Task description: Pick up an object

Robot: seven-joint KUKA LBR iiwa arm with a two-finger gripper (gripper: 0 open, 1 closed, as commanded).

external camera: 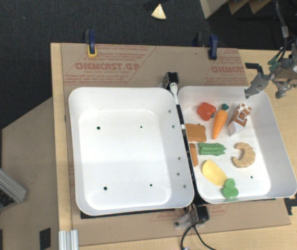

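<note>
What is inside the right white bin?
The right bin holds toy foods: a red pepper, carrot, croissant, toast, green pod, yellow piece and more. Nothing visible is stacked; undersides stay hidden.

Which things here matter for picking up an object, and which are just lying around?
For the job:
tool, above the right bin's far corner
right bin
tomato
carrot
toy house
toast
green pod
croissant
lemon
broccoli

Lying about:
left bin
blue clamps
yellow wedge on the floor
</note>
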